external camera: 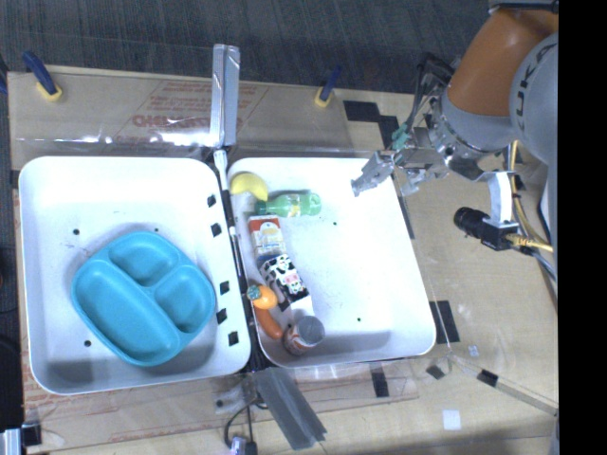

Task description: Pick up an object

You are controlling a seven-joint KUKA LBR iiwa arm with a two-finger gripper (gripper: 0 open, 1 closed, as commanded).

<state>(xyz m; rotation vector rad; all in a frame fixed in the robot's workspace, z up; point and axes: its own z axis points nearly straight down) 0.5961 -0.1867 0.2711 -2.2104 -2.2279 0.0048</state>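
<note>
Both white bins, the left bin [43, 254] and the right bin [379, 273], look like smooth, faintly glossy plastic, and the blue divided tray [142, 297] looks like matt plastic. The green bottle [292, 204] seems translucent plastic, though it is too small to be sure. The bench [285, 112] looks like pale wood under a shiny clear film, and the arm's orange band [493, 50] is glossy.

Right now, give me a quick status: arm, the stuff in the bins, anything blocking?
Gripper over right bin's upper right rim, holding nothing seen. Bottles, carton, yellow fruit crowd its left wall. Blue tray in left bin. Nothing blocking.
</note>
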